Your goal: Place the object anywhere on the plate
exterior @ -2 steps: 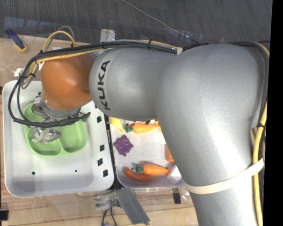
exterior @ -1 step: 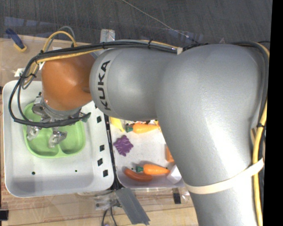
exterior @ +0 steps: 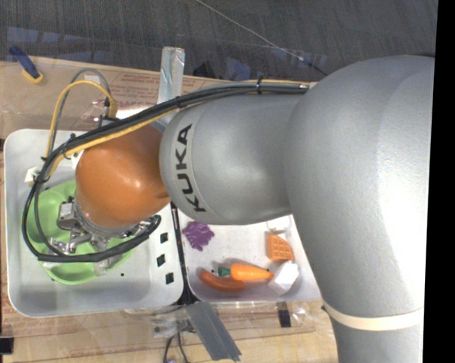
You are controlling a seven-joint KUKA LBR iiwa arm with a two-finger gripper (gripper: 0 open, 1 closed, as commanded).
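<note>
Jaws (exterior: 78, 234) over green plate (exterior: 42, 206), near left bin (exterior: 16, 205) wall.

**Count of things on the table**

Two shallow white plastic bins sit side by side: one toward the table's left edge (exterior: 16, 280), one to its right (exterior: 241, 298).

The left bin holds one light-green round plate (exterior: 44, 206), largely covered by the arm.

The right bin shows five small items:
- one purple bunch of toy grapes (exterior: 199, 234)
- one orange toy carrot with a green top (exterior: 247, 273)
- one red-orange curved piece (exterior: 212, 282) lying under the carrot
- one orange waffle-patterned square (exterior: 280, 248)
- one white angular block (exterior: 286, 277)

One grey arm with an orange band (exterior: 122, 176) reaches over the bins.
</note>
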